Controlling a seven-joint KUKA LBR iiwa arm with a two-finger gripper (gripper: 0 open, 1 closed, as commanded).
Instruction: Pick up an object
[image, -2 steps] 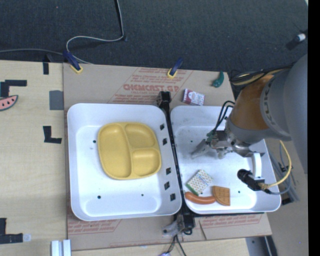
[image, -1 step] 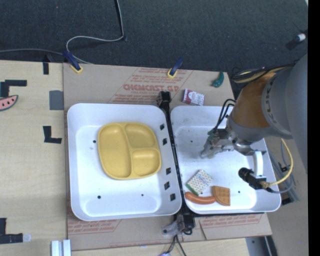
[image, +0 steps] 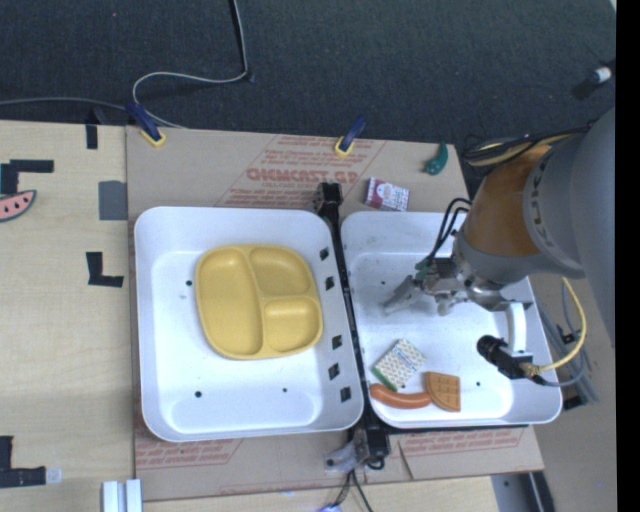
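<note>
Overhead view of the two bins. My gripper (image: 405, 296) is hanging over the middle of the right bin (image: 380, 240), reaching in from the right, with its fingers spread apart and nothing between them. Taking the yellow divided plate (image: 260, 300) in the left bin (image: 160, 330) as the landmark, my gripper is sitting to its right, just past the black divider (image: 340, 300) between the bins.

Three candidate objects are lying to the lower right of that plate, along the near wall of the right bin: a small checkered packet (image: 398, 363), a hot dog (image: 400, 398) and a tan cracker-like piece (image: 443, 391). The packet is lying just above the hot dog, and I cannot tell whether they are touching; the tan piece is sitting at the hot dog's right end, seemingly in contact with it.

Judging by shape, all three are looking light, like toy food. The hot dog is appearing rounded and probably smooth, so I am expecting it to roll or slip; the best hold would be across its short width at mid-length. The packet is looking flat and possibly soft, so pinching its opposite edges should suit it. The tan piece is appearing thin and stiff, and, lying flat beside the wall, awkward to get my fingers around.
</note>
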